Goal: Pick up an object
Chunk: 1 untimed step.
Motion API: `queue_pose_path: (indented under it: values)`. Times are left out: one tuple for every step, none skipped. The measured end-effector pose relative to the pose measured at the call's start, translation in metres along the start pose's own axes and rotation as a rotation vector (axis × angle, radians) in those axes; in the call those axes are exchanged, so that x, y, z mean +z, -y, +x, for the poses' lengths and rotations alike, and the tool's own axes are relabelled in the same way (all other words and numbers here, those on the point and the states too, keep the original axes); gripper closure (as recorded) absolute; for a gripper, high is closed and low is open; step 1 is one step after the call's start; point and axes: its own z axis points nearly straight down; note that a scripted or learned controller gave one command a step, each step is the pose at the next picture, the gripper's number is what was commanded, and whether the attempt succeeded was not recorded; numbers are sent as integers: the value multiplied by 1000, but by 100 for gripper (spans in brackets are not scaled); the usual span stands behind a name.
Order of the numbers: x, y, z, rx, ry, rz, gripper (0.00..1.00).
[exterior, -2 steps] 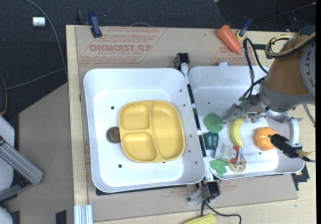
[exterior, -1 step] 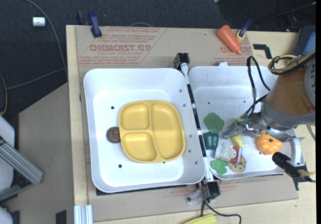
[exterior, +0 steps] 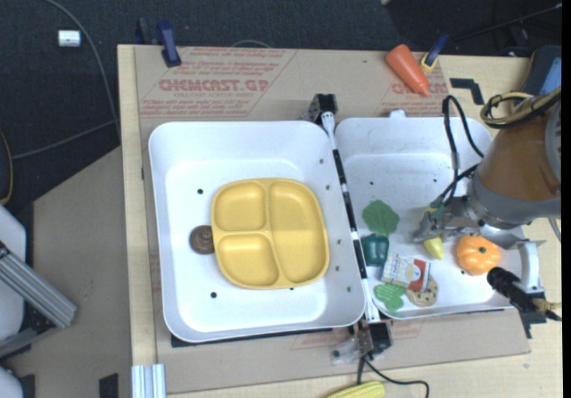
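The right bin (exterior: 401, 142) holds several small objects. A green leaf-shaped piece (exterior: 380, 215) lies near its left wall, with a dark green block (exterior: 376, 250) below it. A white and red packet (exterior: 407, 269), a round cookie (exterior: 424, 294) and a light green piece (exterior: 390, 296) lie by the front wall. A small yellow piece (exterior: 434, 247) sits beside an orange pumpkin-like object (exterior: 477, 255). My gripper (exterior: 434, 225) hangs low over the bin's right half, just above the yellow piece and left of the orange object.
The left bin (exterior: 178, 151) carries a yellow divided plate (exterior: 268, 234) with a brown disc (exterior: 202, 239) at its left edge. An orange carrot-like object (exterior: 408, 70) and a blue clip (exterior: 167, 44) lie on the bench behind the bins. Black cables (exterior: 457, 133) loop from the arm.
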Motion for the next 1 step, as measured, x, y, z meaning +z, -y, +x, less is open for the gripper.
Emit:
queue_pose_path:
  values:
    - [-91,-59,79,-3,0,-1,100]
